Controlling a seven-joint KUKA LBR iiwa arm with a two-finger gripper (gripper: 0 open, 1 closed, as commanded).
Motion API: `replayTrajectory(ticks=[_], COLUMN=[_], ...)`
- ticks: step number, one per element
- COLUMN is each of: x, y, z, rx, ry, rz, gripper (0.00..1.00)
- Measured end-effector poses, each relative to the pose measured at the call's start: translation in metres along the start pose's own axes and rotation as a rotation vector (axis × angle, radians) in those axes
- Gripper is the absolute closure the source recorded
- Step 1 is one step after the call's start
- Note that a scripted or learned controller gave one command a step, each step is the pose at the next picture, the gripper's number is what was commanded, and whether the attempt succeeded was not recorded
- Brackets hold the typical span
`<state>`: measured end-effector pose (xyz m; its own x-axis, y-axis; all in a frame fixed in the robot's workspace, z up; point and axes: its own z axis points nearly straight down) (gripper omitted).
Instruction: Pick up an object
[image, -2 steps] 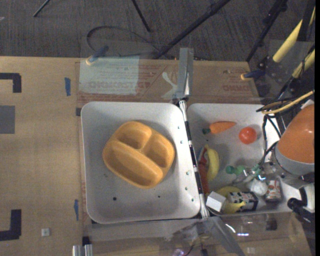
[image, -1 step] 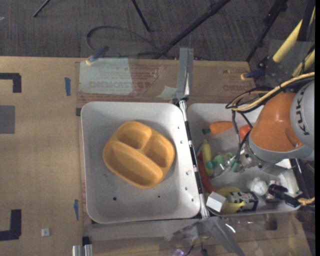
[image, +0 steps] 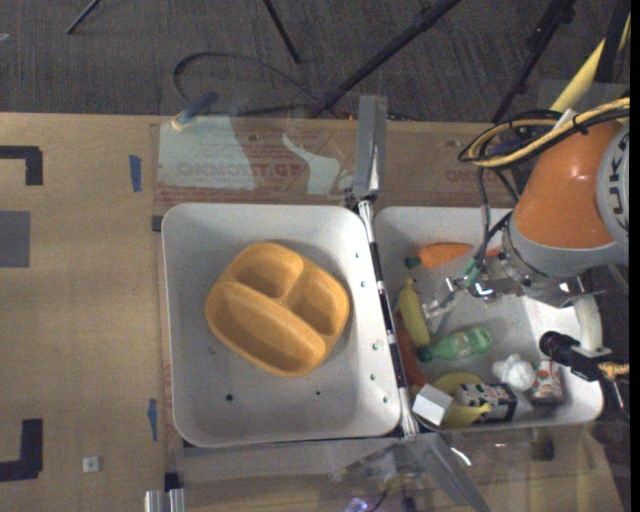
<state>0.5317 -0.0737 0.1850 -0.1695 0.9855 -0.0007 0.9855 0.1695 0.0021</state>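
Note:
My gripper (image: 468, 286) hangs over the right bin (image: 520, 424), in its upper middle, under the grey wrist and orange band of the arm (image: 565, 200). An orange carrot (image: 443, 255) lies just above and left of it. A yellow banana (image: 411, 312) rests against the bin's left wall, left of the gripper. Below the gripper lies a green bottle (image: 458, 345) on its side. Nothing shows held in the gripper.
The left bin (image: 185, 330) holds a yellow-orange divided plate (image: 278, 308). Along the right bin's front lie a white box (image: 431, 405), a yellow item (image: 458, 383), a dark carton (image: 490, 400), a crumpled white piece (image: 517, 371) and a small bottle (image: 545, 383). A metal divider (image: 368, 160) stands between the bins.

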Motion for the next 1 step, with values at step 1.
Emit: replayTrajectory(ticks=[1], x=[-0.024], y=[-0.0343], z=[0.0766], rx=[-0.025], ry=[-0.006], rz=[0.007], gripper=[0.0])
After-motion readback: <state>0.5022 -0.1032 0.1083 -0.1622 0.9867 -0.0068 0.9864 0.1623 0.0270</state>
